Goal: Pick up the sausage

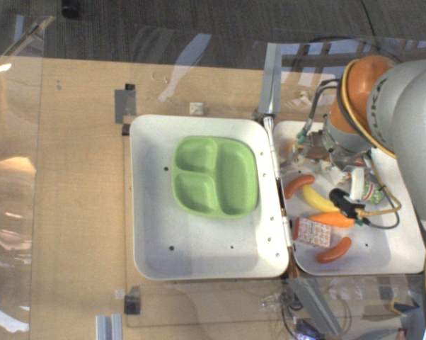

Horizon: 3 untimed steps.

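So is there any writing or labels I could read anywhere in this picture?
None can be read.
The small red-and-white patterned packet in the right white bin bears print, but it is too small and blurred to read.
The green three-compartment plastic plate carries no visible text.

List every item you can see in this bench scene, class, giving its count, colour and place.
Bins: two, white, side by side on the bench.
Divided plate: one, green, in the left bin.
Sausages: two, red-brown, right bin; one near the front, the other by the dividing wall.
Banana: one, yellow, right bin.
Carrot: one, orange, right bin.
Packet: one, red and white, right bin.
Arm: one, grey with orange band, above the right bin.
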Motion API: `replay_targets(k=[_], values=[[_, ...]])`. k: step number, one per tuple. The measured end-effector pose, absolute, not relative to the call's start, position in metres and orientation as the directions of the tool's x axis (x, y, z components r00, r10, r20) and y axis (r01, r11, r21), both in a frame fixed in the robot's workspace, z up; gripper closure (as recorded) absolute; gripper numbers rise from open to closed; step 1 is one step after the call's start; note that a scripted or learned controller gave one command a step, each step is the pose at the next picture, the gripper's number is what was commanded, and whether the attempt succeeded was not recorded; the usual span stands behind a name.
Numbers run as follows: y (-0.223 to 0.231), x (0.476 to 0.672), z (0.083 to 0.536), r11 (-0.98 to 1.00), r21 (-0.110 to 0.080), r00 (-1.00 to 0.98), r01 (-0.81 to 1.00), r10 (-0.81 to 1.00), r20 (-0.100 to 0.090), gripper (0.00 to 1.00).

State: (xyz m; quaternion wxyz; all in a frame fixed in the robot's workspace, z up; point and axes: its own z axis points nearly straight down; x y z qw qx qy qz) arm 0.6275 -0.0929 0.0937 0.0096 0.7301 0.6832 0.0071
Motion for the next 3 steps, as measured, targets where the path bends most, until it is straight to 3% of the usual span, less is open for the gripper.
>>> replay_targets(k=[1,2,3], values=[[-0.111,0.613,0.094,-0.177,0.023,0.177,0.984,0.984,0.004,0.00],[-0.111,0.616,0.107,-0.174,0.032,0.174,0.984,0.985,0.002,1.00],[-0.110,0.616,0.107,-0.174,0.031,0.174,0.984,0.985,0.003,0.00]])
